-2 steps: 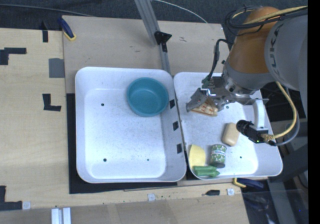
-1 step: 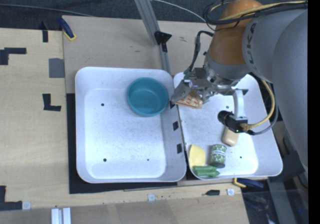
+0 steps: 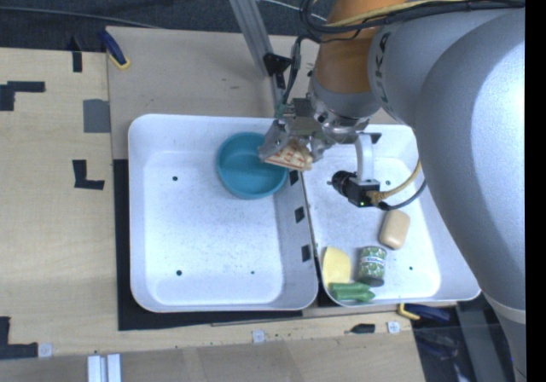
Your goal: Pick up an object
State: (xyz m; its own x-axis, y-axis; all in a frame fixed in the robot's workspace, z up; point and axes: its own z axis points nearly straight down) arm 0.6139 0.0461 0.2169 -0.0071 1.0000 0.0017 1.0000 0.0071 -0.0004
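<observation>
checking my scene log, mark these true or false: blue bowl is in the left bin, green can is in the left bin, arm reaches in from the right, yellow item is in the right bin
1. The blue bowl is in the left bin. True.
2. The green can is in the left bin. False: it stands in the right bin.
3. The arm reaches in from the right. True.
4. The yellow item is in the right bin. True.
5. The bowl lies beside the can. False: they are in separate bins.

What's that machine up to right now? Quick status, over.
Pincer over the bins' divider, a tan waffle-like piece at its tip. Blue bowl just beside it in the left bin. Nothing blocking.
</observation>
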